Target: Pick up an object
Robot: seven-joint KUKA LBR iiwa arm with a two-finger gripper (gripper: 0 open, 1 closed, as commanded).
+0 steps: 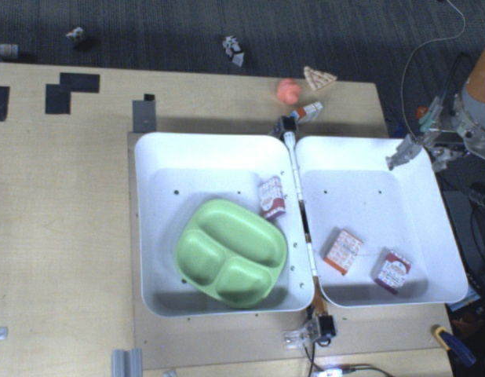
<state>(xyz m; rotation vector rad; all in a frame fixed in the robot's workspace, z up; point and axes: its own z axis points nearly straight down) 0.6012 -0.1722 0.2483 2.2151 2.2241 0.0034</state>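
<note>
The gripper (405, 154) hangs at the far right corner of the right bin (431, 210), above its rim. It is small and blurred here, so whether it is parted or closed I cannot tell; nothing shows in its grasp. Most of the arm (474, 112) behind it is cut off by the right edge, with only a grey bulk and a patch of orange showing.

In the right bin, toward the near side, lie two small packets. An orange-and-white packet (343, 251) sits left of the middle, tilted. A red-and-white packet (392, 271) lies just to its right, apart from it and closer to the near wall. Their printing is too small to read.

In the left bin (160, 210) a green divided plate (231, 251) takes up the near middle, tilted, with three compartments. A third red-and-white packet (271, 196) stands just beyond the plate's far right edge, near the wall between the bins.

On the bench beyond the bins lie a pink ball (288, 91), a wedge-shaped toy (319, 78) and a small tube (308, 112).
</note>
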